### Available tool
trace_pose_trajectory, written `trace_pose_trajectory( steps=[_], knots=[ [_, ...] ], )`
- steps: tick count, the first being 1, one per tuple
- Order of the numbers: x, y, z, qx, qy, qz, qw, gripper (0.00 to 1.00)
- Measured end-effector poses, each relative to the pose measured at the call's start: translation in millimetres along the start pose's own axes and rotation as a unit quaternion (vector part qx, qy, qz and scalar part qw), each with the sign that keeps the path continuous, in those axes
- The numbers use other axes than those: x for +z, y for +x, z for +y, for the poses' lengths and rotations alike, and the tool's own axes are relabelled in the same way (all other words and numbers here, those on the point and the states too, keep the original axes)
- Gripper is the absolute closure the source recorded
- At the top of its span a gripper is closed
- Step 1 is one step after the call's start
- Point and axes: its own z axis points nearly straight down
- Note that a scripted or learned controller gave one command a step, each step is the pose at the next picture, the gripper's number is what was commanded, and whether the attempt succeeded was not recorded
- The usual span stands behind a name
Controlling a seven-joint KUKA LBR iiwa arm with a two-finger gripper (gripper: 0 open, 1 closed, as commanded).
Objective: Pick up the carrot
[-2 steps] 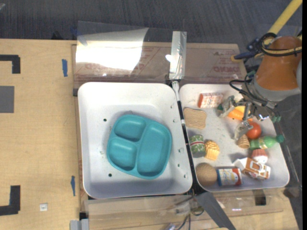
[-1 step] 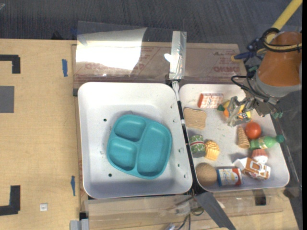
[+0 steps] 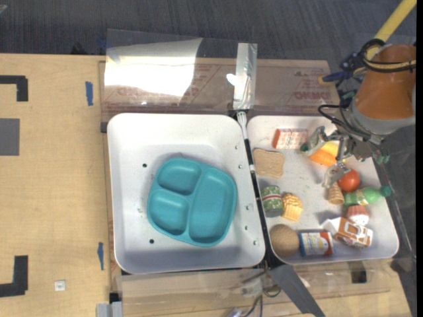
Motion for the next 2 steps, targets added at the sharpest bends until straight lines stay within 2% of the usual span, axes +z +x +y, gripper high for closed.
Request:
trace_pose_trajectory(
  steps=[1, 2],
  knots=[
    [14, -13, 5, 0.010, -0.003, 0.011, 0.9999, 0.00],
    [-1, -19, 4, 0.011, 0.000, 0.000, 0.9999, 1.00]
  ],
)
